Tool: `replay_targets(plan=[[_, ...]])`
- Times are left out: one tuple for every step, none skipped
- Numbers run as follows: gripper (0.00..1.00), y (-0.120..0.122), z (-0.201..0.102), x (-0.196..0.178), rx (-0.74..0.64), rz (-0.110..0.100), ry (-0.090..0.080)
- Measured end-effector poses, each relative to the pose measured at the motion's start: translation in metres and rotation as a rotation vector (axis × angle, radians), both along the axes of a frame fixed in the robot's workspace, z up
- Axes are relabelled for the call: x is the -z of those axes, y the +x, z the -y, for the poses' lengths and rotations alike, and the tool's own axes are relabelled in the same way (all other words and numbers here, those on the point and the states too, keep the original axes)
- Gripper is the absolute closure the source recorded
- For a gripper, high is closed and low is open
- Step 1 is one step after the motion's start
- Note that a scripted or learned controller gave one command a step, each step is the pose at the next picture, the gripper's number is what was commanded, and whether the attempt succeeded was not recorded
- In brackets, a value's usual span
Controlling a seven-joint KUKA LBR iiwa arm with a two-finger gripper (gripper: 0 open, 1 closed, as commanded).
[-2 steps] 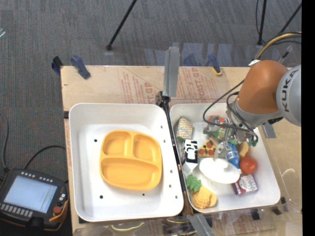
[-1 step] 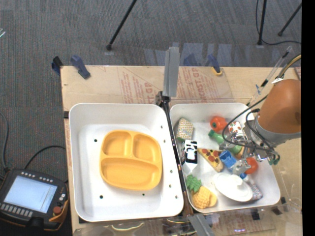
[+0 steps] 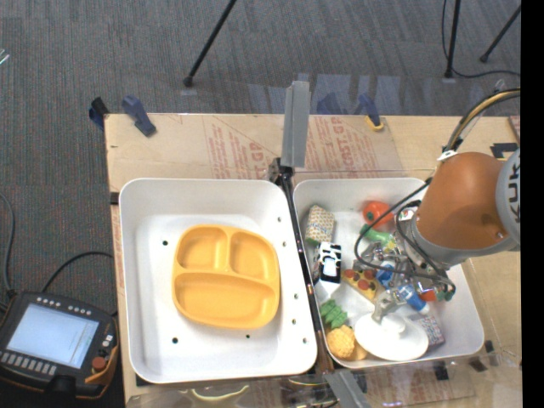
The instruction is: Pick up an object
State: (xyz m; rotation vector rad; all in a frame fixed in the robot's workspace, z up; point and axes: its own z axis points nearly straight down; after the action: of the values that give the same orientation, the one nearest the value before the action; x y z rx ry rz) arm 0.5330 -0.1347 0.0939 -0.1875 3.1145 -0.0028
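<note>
From the overhead camera we see two white bins side by side on the bench. The left bin (image 3: 136, 228) carries a yellow divided tray (image 3: 227, 275), lying flat near its middle.

The right bin (image 3: 469, 321) is crowded with small things. Near its left wall lies a speckled pouch (image 3: 320, 222), and just below that a black-and-white toy (image 3: 329, 261). A red ball (image 3: 375, 211) sits toward the far side. At the near left corner we find a green toy (image 3: 334, 314) beside a yellow knobbly ball (image 3: 342, 341). A white disc (image 3: 392, 337) lies at the near edge, and a flat, multicoloured piece (image 3: 364, 281) rests just above it.

The arm (image 3: 463, 206) reaches in from the right, its orange band over the right bin. Its gripper (image 3: 396, 297) points down among the clutter, just above the white disc and next to the multicoloured piece. We cannot tell how it stands, because cables and small objects blur together around its tip. We see nothing plainly lifted off the bin floor.
</note>
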Motion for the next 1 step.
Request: replay_targets(plan=[[0.0,0.0197,-0.0281,0.0025,0.04,-0.014,-0.001]])
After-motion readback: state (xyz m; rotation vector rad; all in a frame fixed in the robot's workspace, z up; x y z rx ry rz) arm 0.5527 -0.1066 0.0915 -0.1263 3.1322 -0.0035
